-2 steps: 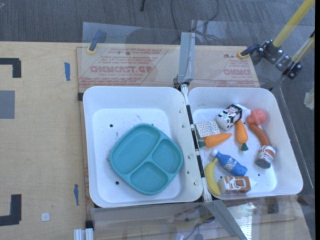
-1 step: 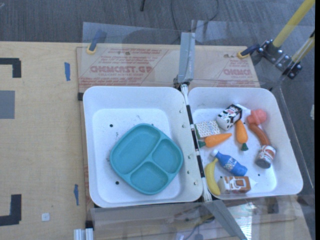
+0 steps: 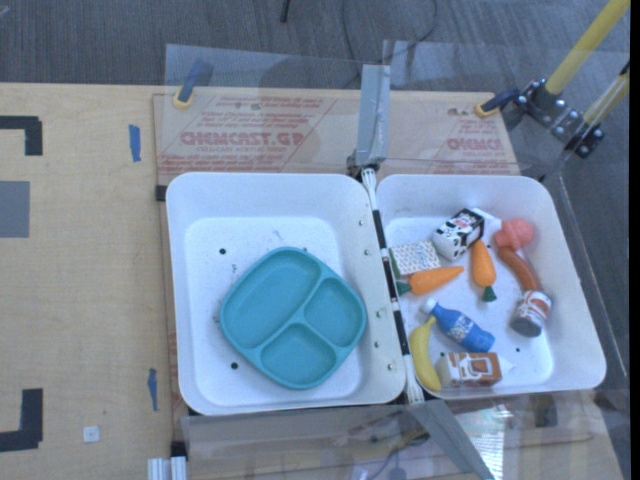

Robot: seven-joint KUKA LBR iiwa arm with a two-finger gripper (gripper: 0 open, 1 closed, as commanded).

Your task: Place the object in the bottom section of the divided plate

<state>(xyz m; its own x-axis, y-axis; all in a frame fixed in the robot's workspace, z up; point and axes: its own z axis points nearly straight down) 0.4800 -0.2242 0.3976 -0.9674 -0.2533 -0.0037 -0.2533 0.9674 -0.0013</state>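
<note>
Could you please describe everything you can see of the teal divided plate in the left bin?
The divided plate is teal, looks like smooth plastic, and has a rounded outline with a raised rim. Ridges split it into three sections: a long one on its left, and two smaller ones on its right, one toward the upper right and one at the bottom. All three sections hold nothing. It lies flat, turned at a slant, on the floor of the left bin, touching nothing else.

- yellow rod (image 3: 598, 30) at top right, slanted, plain, no markings legible
- 2nd yellow rod (image 3: 612, 93) just beside, cut off by frame edge
- dark grey clamp block (image 3: 562, 116) at rods' lower ends, w/ small metal fittings
- cannot tell whether these belong to robot
</note>
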